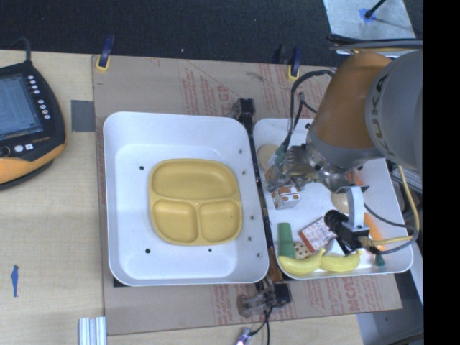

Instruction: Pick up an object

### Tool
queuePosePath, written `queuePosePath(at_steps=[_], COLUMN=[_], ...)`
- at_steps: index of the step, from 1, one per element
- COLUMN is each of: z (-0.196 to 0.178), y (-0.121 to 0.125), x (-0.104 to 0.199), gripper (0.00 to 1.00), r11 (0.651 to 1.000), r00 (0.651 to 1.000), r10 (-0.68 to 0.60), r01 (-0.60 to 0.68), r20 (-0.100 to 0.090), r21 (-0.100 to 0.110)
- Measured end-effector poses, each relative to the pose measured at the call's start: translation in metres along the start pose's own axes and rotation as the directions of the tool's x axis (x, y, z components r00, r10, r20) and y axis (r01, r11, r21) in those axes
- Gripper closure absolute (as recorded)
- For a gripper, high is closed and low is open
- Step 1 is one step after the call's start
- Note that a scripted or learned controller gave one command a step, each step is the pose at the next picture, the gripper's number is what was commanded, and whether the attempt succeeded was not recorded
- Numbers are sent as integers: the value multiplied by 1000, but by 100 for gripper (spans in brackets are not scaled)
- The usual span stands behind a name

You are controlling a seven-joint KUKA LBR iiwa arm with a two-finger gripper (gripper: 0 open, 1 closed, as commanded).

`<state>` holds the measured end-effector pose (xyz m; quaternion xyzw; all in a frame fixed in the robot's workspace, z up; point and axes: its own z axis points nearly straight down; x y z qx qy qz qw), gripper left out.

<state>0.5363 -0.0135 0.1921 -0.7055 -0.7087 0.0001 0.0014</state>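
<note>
My gripper (286, 172) reaches down into the left part of the right bin (397, 192), under the grey arm with its orange band. Just below it lies a small white and brown box (286, 198), touching or very close to the gripper's tip. A pale round thing (267, 154) sits beside the gripper at the bin's left wall. Toward the front of the bin lie a green block (285, 237), a red and white packet (315, 233) and a yellow banana (320, 263). An orange stick (371, 227) lies at the right.
The left bin (122, 192) holds a yellow divided plate (195, 200). A handheld control pendant (25, 121) lies on the bench at the far left. The arm's bulk covers the back right of the right bin.
</note>
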Motion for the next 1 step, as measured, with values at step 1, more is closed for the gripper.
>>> queuePosePath(at_steps=[1], z=[-40], y=[-13], x=[44], gripper=[100], r11=[1000], r00=[1000], r10=[0], r01=[0], r20=[0], r21=[0])
